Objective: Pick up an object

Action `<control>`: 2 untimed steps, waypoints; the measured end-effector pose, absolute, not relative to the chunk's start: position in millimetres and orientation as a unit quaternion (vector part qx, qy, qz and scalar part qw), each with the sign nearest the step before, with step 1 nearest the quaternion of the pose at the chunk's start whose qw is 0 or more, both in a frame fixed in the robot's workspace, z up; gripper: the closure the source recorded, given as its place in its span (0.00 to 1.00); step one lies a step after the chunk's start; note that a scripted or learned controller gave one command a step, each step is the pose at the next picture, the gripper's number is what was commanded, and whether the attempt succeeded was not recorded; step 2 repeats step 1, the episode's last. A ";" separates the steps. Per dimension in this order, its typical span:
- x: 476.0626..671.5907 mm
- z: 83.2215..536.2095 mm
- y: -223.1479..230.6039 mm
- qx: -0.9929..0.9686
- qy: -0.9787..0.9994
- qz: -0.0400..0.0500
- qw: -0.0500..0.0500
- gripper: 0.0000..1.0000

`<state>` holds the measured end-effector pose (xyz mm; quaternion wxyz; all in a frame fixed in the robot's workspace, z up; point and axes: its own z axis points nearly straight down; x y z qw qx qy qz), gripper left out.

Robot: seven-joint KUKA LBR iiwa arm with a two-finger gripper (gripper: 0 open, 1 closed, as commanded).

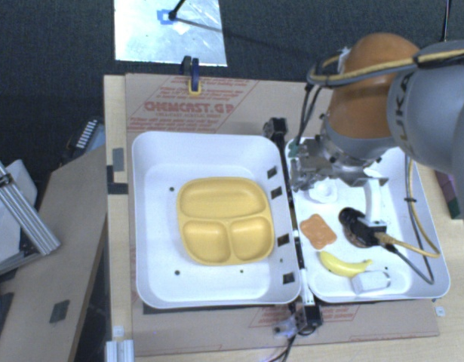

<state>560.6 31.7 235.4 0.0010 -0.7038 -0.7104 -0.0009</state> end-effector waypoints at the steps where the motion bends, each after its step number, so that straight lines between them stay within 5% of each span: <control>1: 538.3 238.7 80.8 -0.704 -0.710 -0.001 0.001 1.00; 2: 538.3 238.7 80.8 -0.704 -0.710 -0.001 0.001 1.00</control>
